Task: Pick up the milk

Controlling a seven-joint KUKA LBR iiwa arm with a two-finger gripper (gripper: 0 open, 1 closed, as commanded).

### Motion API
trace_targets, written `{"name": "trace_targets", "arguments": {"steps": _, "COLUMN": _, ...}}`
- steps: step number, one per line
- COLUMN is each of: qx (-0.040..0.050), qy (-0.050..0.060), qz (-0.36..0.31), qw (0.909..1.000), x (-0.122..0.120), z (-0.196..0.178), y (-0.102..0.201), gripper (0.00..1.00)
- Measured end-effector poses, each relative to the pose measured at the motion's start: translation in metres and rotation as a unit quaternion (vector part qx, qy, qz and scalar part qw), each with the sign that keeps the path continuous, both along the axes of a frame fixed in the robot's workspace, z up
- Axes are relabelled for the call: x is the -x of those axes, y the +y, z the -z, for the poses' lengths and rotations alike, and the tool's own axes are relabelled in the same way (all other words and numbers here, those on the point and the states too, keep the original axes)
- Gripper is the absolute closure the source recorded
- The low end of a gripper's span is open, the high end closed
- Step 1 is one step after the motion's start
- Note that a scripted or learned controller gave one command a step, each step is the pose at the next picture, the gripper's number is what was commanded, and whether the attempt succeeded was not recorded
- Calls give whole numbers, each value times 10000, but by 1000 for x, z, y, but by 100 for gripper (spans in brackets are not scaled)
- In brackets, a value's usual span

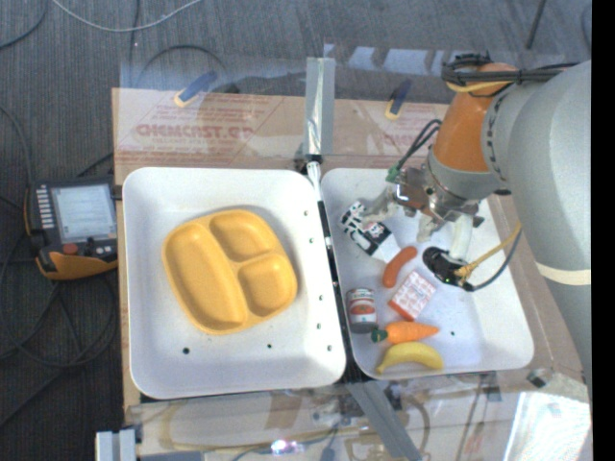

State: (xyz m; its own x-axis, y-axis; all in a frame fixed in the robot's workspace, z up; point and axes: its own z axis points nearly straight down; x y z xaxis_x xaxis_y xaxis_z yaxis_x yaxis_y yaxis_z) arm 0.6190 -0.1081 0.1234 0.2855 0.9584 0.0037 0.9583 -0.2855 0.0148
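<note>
The milk (365, 227) is a small carton with black and white patches, lying on its side in the upper left part of the right bin (500, 344). My gripper (424, 215) hangs low over the top of that bin, just right of the carton, below the orange band (468, 134) of the arm. From this angle the wrist body covers the gripper's tip. Whether it touches the carton is unclear.
The right bin also holds a red sausage (400, 265), a red and white box (413, 296), a small can (361, 308), a carrot (411, 332) and a banana (411, 357). A yellow divided plate (229, 269) lies in the left bin (154, 353). A metal divider (317, 113) stands between the bins.
</note>
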Motion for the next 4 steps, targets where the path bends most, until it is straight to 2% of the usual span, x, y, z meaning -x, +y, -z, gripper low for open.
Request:
{"name": "trace_targets", "arguments": {"steps": 1, "qx": 27, "qy": -97, "qz": -325, "qw": 9994, "x": -30, "z": 13, "y": 7, "gripper": 0}}
{"name": "trace_targets", "arguments": {"steps": 2, "qx": 32, "qy": -76, "qz": -602, "qw": 9982, "x": -60, "z": 14, "y": 11, "gripper": 0}}
{"name": "trace_targets", "arguments": {"steps": 3, "qx": 72, "qy": -208, "qz": -951, "qw": 9952, "x": -41, "z": 12, "y": 12, "gripper": 0}}
{"name": "trace_targets", "arguments": {"steps": 4, "qx": 39, "qy": -232, "qz": -524, "qw": 9984, "x": -21, "z": 12, "y": 14, "gripper": 0}}
